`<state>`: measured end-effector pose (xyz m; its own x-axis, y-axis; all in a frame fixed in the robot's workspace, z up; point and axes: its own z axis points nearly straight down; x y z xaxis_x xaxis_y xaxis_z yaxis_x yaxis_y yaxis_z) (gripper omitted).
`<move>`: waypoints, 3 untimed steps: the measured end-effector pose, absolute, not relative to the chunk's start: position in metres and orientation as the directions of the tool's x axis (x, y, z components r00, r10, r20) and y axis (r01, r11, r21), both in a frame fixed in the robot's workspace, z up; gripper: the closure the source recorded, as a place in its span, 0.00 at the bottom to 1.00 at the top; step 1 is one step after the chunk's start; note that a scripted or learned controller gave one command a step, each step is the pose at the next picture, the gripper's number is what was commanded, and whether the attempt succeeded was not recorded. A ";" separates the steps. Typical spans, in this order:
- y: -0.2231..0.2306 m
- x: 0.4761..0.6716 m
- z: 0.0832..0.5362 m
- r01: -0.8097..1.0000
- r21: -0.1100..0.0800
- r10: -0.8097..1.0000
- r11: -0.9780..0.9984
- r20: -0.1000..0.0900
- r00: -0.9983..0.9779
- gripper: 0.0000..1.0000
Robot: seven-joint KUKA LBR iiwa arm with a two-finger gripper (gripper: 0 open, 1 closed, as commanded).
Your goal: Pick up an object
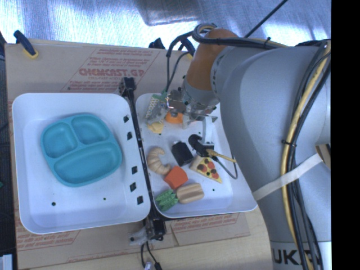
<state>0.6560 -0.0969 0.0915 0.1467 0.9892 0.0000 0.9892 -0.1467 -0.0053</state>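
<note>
The right white bin [239,198] holds several toy foods: a tan croissant [158,160], a black piece [181,152], a pizza slice [206,169], a red-orange block [175,178], a bun [190,193], a green piece [165,198] and a pale yellow piece [156,127]. My gripper [170,109] reaches down into the far end of this bin. It sits right over a small orange piece [174,117] and next to a grey-green item [153,108]. The wrist hides the contact point.
The left white bin [28,207] holds a blue divided plate [82,148]. A black clip strip [133,145] runs along the seam between the bins. The arm's large grey body [270,111] overhangs the right bin's right side, with cables trailing along it.
</note>
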 end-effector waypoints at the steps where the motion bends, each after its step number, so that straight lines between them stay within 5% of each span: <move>1: -0.096 0.656 0.101 0.990 -0.011 0.990 -0.140 0.002 0.140 1.00; 2: -0.096 0.655 0.101 0.990 -0.012 0.990 -0.139 0.001 0.139 0.00; 3: -0.150 0.654 0.090 0.999 -0.013 0.999 0.043 0.002 -0.043 0.00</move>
